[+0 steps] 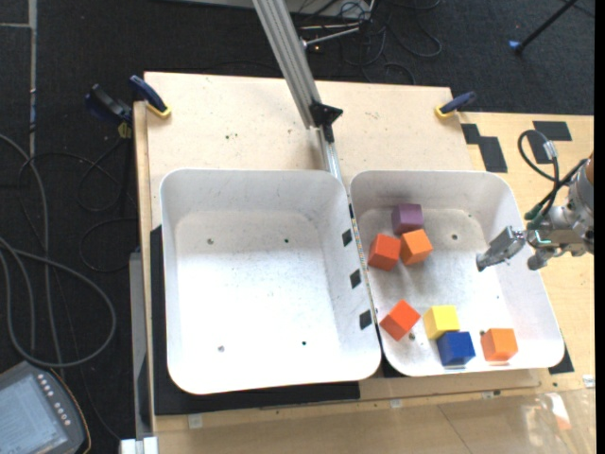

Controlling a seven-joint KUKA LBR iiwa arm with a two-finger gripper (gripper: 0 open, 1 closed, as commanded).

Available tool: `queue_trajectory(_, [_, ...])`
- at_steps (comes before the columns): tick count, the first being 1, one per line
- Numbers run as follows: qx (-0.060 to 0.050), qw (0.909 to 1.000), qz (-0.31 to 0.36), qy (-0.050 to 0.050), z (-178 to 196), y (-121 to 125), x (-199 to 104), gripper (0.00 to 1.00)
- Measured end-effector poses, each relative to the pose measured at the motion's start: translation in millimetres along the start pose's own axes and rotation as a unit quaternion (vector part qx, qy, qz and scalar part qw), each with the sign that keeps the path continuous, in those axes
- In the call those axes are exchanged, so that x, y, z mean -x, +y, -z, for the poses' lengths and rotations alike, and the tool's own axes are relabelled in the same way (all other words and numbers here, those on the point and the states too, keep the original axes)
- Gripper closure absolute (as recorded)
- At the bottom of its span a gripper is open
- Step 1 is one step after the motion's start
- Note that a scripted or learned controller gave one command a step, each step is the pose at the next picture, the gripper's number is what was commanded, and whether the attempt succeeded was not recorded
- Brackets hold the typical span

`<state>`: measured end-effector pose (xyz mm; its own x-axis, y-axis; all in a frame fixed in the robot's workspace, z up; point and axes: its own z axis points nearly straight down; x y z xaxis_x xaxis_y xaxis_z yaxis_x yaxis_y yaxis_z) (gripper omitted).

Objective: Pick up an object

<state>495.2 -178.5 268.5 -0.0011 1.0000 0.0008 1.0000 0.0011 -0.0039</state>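
Right bin (pixel 492 192): 7 blocks, 4 orange, 1 purple, yellow, blue. Hand (pixel 515 250) over its right rim, fingers apart, gripping nothing.

My gripper (pixel 515 250) is a small grey metal affair, pale and a bit shiny, with one flat angled finger (pixel 497 247) that's lighter than the rest and a darker chunky block behind it. There's a tiny green spot on the wrist housing and some thin dark cables looping off the side of it. Further back my wrist is a rounded light-grey drum, and honestly the picture's too soft to make out screws or markings.
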Motion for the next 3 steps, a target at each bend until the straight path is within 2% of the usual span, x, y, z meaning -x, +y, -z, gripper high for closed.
queue_trajectory(1, [0.002, 1.0000, 0.000, -0.001, 1.9, 0.7, 0.0, 0.00])
queue_trajectory(2, [0.000, 1.0000, -0.001, 0.000, -42.4, 5.7, 1.0, 0.00])
queue_trajectory(3, [-0.001, 1.0000, -0.002, 0.000, -104.5, 4.8, 7.0, 0.00])
